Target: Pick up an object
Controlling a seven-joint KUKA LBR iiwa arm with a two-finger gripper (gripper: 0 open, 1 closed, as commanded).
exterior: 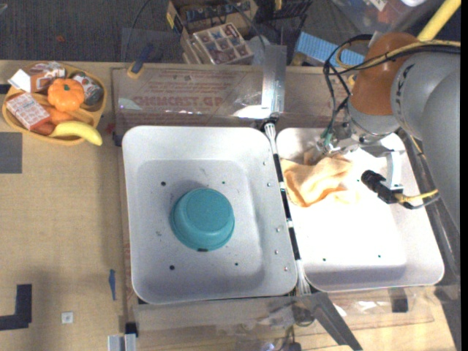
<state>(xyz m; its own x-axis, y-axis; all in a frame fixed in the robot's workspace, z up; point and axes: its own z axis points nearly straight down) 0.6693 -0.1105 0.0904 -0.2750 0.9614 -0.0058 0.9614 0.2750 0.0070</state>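
Arm (pixel 409 86): reaching in from the right, its bulk hiding the right bin's (pixel 365 254) far corner.
Gripper (pixel 330 143): hovering at the cloth's far edge; small and blurred, grip impossible to judge.
Cloth (pixel 316 181): yellow-orange, lying crumpled against the right bin's left wall.
Bowl (pixel 203 218): teal, sitting upside down in the left bin (pixel 146 159).

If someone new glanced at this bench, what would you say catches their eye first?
Probably the teal bowl, upside down in the middle of the left bin, a bold spot of colour on white. Next, the big grey arm reaching in from the right, its pincer down at the far edge of the right bin, right by a crumpled yellow cloth. A fruit basket sits far left.
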